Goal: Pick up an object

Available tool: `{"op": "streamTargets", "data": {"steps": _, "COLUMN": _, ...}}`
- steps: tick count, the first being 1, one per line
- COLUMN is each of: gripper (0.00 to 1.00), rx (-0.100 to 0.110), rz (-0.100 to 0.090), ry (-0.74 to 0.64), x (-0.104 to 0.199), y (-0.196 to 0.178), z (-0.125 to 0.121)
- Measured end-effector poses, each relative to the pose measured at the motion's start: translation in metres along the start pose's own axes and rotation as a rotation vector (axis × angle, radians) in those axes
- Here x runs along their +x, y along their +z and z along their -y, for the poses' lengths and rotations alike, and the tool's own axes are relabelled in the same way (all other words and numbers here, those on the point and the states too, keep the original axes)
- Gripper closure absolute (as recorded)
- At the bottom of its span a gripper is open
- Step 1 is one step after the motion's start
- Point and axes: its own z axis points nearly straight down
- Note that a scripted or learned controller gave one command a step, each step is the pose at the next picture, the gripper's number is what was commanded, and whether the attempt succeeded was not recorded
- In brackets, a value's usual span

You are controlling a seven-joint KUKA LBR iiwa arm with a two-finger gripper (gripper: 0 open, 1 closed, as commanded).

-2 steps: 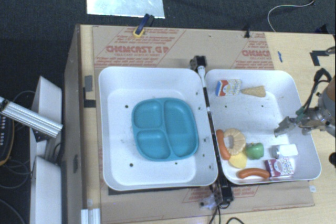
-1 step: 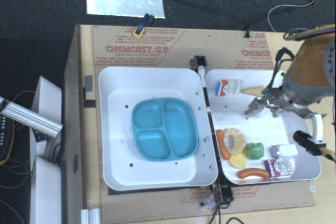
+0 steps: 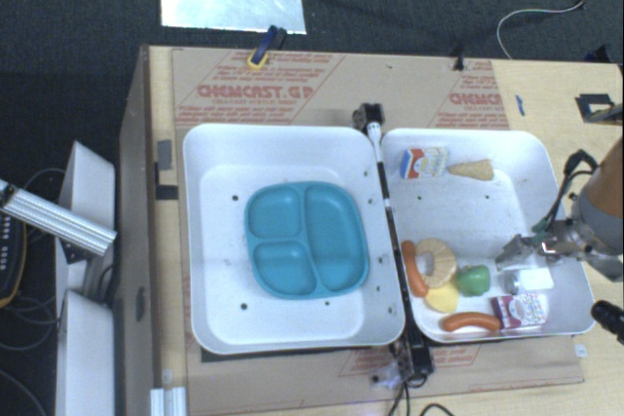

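Hovering low over the right bin (image 3: pixel 546 161), my gripper (image 3: pixel 526 248) sits near its right wall, and from up here I cannot tell how it is set. Just below it lie a white block (image 3: pixel 534 281) and a red-and-white carton (image 3: pixel 522 311). To their left: a green apple (image 3: pixel 473 281), a sausage (image 3: pixel 469 322), a bagel (image 3: pixel 435 260). The left bin (image 3: pixel 210 209) carries a blue divided tray (image 3: pixel 306 239).
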Motion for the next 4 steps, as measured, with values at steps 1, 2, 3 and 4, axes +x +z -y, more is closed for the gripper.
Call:
{"op": "streamTargets", "data": {"steps": 1, "gripper": 0.0, "rx": -0.005, "rz": -0.001, "ry": -0.003, "x": 0.068, "y": -0.123, "z": -0.037}}
{"op": "streamTargets", "data": {"steps": 2, "gripper": 0.0, "rx": 0.0, "rz": 0.0, "ry": -0.001, "x": 0.0, "y": -0.053, "z": -0.012}}
{"op": "streamTargets", "data": {"steps": 3, "gripper": 0.0, "rx": -0.001, "rz": -0.002, "ry": -0.003, "x": 0.079, "y": -0.019, "z": -0.08}}
{"op": "streamTargets", "data": {"steps": 4, "gripper": 0.0, "rx": 0.0, "rz": 0.0, "ry": 0.0, "x": 0.016, "y": 0.044, "z": 0.0}}
